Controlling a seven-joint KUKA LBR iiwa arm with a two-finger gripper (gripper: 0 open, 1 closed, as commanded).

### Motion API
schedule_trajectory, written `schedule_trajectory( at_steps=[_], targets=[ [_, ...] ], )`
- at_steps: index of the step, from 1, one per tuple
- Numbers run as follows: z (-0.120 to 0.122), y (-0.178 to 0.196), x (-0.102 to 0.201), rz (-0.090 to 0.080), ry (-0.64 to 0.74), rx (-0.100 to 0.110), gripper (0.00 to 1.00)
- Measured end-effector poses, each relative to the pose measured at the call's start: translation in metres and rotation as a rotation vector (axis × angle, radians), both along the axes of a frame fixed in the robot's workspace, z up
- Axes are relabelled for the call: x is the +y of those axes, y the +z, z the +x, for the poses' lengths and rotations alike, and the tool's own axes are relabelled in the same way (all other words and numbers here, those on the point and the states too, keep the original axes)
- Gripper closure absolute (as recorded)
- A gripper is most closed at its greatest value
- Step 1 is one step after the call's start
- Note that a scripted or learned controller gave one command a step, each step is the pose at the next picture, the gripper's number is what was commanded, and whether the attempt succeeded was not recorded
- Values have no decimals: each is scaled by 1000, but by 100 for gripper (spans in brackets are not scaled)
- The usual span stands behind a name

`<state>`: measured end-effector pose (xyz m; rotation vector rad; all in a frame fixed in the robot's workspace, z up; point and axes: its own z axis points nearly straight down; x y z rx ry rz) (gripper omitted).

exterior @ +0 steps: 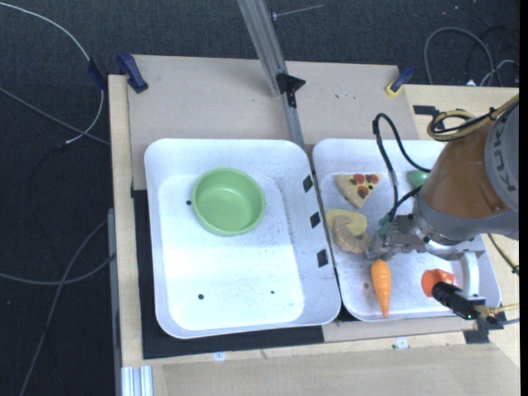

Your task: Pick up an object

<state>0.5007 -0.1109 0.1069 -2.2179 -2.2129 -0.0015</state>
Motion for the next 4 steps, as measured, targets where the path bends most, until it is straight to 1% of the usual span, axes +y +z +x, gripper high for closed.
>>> schedule_trajectory(
  at_steps=[1, 2, 3, 4],
  targets=[
    [8, 47, 0, -7, 3, -13, 100],
    [7, 113, 2, -5, 4, -14, 100],
    [9, 143, 2, -6, 4, -12, 100],
    [39, 141, 51, -4, 9, -7, 100]
  ],
)
